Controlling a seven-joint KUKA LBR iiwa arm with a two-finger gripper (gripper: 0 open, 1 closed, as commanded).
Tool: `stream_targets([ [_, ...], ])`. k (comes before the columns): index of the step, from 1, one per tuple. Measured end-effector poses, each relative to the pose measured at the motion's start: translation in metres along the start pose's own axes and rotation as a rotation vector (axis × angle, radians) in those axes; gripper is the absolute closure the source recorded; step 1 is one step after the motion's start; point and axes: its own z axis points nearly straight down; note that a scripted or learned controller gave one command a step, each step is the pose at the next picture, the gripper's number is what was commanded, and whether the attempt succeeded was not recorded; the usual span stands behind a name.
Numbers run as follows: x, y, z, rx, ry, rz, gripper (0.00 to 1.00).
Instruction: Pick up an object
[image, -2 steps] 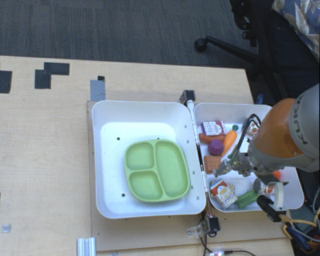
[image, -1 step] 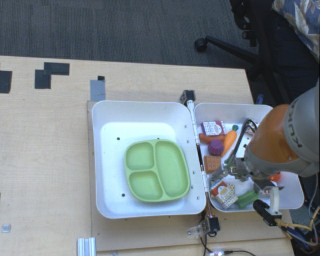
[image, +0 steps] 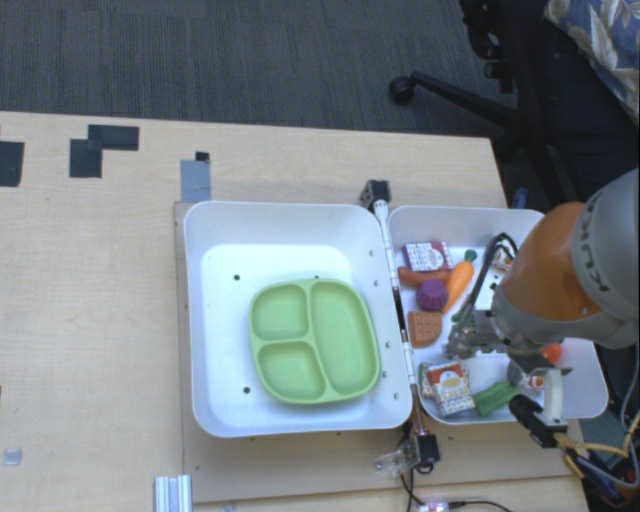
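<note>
Toys fill the right white plastic bin (image: 590, 395), and any one of them serves as your object. Nearest the camera you have a small printed carton (image: 447, 388) leaning against the bin's front wall, with a green pepper-like piece (image: 493, 399) just beside it. Both look light and rigid; the carton's flat sides would give the firmest hold, while the green piece is rounded and probably slippery. Above them sits the gripper (image: 468, 338), low over the bin's middle, but the grey wrist and orange band of the arm (image: 560, 275) cover it, so you cannot tell how it is set or whether it has hold of anything. Just beside it lies a flat brown waffle-like square (image: 424, 328), thin and likely hard to get under. Farther back come a purple ball-shaped toy (image: 432, 294), an orange carrot (image: 459, 281) lying at a slant and a pink-and-white packet (image: 426, 256) near the rear wall. The carrot's narrow body looks like the easiest to pinch across. Across the worktop (image: 90, 300), the left white bin (image: 215, 400) holds a green three-compartment plate (image: 372, 345).
</note>
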Motion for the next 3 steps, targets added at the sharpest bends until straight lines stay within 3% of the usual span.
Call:
stream_targets([
  [1, 0.000, 0.000, 0.000, 0.000, 0.000, 0.000, 0.00],
  [2, 0.001, 0.001, -0.010, -0.003, 0.000, -0.003, 1.00],
  [3, 0.001, 0.001, -0.010, -0.003, 0.000, -0.002, 0.00],
])
